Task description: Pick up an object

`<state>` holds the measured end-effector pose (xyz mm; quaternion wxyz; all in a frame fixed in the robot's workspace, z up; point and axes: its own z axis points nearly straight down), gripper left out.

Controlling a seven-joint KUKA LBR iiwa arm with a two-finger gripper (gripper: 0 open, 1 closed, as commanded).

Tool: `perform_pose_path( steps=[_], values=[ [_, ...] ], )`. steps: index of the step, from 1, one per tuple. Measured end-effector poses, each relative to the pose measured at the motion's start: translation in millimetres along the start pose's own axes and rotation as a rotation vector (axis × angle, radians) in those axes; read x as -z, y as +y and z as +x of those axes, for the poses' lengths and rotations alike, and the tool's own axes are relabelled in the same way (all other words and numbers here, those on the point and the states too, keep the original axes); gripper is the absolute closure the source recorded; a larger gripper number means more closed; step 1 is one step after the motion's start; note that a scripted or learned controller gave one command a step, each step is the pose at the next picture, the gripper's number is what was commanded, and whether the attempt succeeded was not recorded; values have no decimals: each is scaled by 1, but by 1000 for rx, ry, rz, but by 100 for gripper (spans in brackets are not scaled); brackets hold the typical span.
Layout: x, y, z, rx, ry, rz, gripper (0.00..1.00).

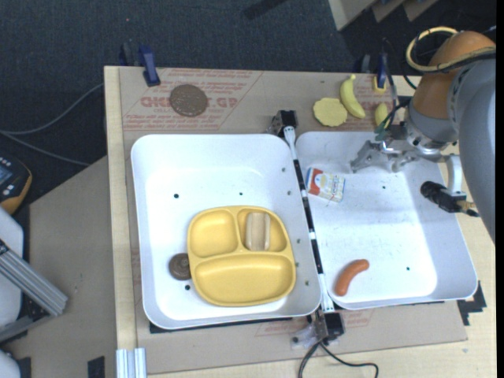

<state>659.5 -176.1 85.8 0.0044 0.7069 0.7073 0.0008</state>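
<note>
My gripper hangs low over the far end of the right bin, with its fingers spread open and nothing between them. A small white and red carton lies tilted on the bin floor, a little to the left of the gripper and nearer the camera. An orange-red sausage lies near the right bin's front left corner, well away from the gripper. The grey arm comes in from the right above the bin's far right corner.
The left bin holds a yellow divided plate with a tan bread piece in one compartment, and a brown disc beside it. Behind the bins on the board lie a banana, a yellow slice and a brown cookie.
</note>
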Motion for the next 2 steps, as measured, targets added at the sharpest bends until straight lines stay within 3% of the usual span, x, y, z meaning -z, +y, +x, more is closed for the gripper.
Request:
perform_pose_path(
  steps=[1, 2],
  values=[
    [-1, -70, 48, 0, 9, 13, 0],
    [-1, -186, 14, -9, 5, 17, 0]
  ],
)
